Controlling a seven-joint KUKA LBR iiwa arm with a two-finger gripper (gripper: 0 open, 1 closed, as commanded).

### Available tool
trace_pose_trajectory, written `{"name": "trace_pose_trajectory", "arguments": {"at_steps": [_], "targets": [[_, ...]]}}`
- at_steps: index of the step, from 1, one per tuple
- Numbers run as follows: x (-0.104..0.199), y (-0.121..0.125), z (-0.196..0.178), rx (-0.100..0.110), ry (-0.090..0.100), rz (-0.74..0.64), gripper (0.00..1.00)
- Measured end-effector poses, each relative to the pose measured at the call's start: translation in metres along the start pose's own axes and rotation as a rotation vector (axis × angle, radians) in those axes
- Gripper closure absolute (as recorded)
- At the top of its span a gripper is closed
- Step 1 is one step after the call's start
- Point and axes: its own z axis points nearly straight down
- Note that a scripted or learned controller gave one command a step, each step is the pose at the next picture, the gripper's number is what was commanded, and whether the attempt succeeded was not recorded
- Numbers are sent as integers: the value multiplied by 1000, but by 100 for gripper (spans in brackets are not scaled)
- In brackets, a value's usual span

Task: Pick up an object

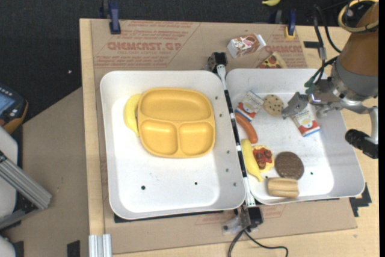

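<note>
The tool (pixel 299 106) hangs at the right of the frame over the right bin (pixel 337 186), just beside a small red-and-white carton (pixel 307 121); I cannot tell how it is set. That bin also holds a cookie (pixel 273 105), sausage (pixel 246 128), banana (pixel 249 161), brown disc (pixel 289 165) and bread roll (pixel 282 188). The left bin (pixel 162 189) holds a glossy yellow compartment tray (pixel 176 121).

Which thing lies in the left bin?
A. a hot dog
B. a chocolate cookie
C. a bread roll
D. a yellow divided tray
D. The yellow divided tray sits in the left bin, while the hot dog, chocolate cookie and bread roll all lie in the right bin.
</note>
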Motion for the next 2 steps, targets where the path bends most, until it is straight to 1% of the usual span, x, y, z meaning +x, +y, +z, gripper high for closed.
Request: {"name": "trace_pose_trajectory", "arguments": {"at_steps": [1, 2], "targets": [[-42, 46, 72, 1, -3, 2, 0], [-69, 28, 107, 3, 5, 1, 0]]}}
